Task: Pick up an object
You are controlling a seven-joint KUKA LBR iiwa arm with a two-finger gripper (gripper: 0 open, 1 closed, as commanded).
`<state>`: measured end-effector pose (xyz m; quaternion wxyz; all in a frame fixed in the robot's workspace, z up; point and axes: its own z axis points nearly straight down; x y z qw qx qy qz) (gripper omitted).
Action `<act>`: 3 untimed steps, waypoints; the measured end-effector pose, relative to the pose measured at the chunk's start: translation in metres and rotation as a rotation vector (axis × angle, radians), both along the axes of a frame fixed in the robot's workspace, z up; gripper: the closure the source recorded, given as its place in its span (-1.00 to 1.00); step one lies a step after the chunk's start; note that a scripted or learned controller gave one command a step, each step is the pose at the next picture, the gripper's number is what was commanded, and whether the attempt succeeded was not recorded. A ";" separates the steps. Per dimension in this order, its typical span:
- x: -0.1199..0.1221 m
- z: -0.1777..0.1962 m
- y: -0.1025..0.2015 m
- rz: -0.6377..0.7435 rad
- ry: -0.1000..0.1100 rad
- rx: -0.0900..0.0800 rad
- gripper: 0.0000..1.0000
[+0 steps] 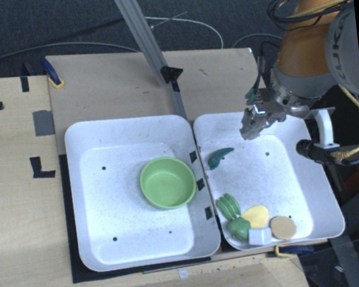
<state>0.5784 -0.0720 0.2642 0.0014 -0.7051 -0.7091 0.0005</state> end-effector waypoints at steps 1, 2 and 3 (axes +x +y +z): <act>-0.008 -0.013 0.053 0.001 0.001 0.000 1.00; -0.003 -0.010 0.106 0.002 -0.001 0.000 1.00; -0.002 -0.030 0.157 0.001 0.002 -0.001 1.00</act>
